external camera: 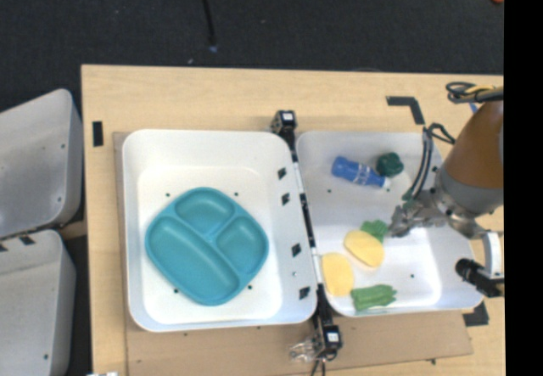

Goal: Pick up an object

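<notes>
The right bin holds a blue bottle with a dark green piece at its end, a small green item, two yellow pieces and a green toy. My gripper hangs low over the bin's middle right, just right of the small green item and the upper yellow piece. I see nothing held in it.
In the left bin lies a teal divided plate. Black clips sit along the divider between the bins. Cables run by the arm at the right edge.
</notes>
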Controlling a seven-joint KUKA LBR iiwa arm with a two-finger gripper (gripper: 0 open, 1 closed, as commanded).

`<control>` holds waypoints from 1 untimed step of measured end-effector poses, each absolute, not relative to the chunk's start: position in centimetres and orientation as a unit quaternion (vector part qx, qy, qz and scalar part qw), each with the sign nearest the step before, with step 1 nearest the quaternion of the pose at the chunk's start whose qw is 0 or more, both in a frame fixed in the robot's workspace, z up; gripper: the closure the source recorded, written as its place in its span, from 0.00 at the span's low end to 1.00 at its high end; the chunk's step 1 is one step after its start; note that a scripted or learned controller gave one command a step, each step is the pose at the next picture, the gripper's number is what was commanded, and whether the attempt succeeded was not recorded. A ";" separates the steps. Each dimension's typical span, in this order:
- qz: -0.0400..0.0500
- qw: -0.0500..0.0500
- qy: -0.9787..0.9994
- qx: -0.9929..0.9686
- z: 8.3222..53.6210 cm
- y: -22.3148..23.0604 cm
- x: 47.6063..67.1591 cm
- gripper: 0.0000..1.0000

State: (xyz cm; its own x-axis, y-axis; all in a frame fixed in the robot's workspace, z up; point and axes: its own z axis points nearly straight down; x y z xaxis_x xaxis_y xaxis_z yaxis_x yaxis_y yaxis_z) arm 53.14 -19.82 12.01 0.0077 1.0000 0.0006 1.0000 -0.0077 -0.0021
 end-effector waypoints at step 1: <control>0.000 0.000 -0.705 -0.709 15.9 -19.9 52.9 1.00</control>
State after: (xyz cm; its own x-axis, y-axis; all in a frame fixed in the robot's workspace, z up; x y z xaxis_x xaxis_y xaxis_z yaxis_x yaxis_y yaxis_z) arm 52.94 -19.89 15.88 0.0057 1.0000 0.0000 1.0000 -0.0057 -0.0006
